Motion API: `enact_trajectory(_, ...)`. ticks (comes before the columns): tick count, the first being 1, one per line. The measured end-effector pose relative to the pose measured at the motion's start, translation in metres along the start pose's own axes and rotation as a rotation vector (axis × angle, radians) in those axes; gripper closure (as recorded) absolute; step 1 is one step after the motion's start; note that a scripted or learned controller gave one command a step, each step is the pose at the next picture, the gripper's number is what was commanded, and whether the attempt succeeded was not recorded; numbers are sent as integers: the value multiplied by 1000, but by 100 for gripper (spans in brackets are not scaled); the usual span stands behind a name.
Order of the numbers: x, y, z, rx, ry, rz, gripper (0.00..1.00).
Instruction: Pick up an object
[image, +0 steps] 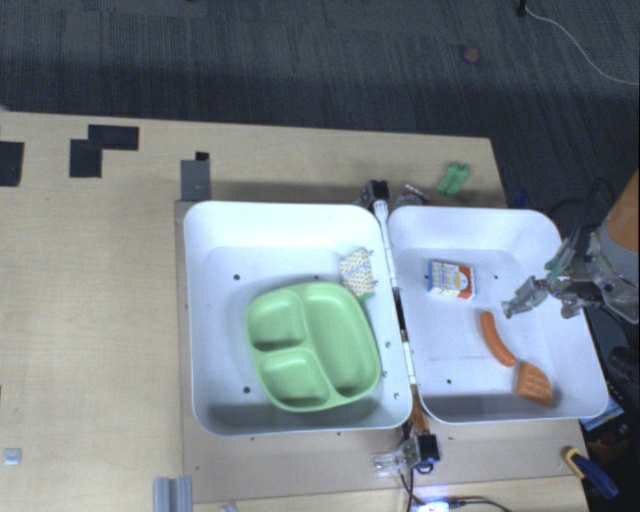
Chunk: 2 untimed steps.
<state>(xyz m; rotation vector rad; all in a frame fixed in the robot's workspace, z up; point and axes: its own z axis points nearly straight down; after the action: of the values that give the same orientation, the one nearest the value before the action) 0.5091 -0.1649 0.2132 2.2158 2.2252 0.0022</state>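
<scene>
The gripper (528, 297) hovers over the right bin (520, 228), its jaws spread and holding nothing. The sausage (497, 339) lies just beside it toward the bin's front edge. Nothing is lifted yet; the whole grasp remains.

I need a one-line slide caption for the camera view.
Gripper hovers over right white bin with orange sausage, small carton, waffle piece; green divided plate fills left bin.
</scene>
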Motion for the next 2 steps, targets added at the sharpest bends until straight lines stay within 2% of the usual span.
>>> enact_trajectory(1, 0, 35, 127, -7, -2, 1, 0)
enact_trajectory(2, 1, 37, 115, -12, -3, 1, 100)
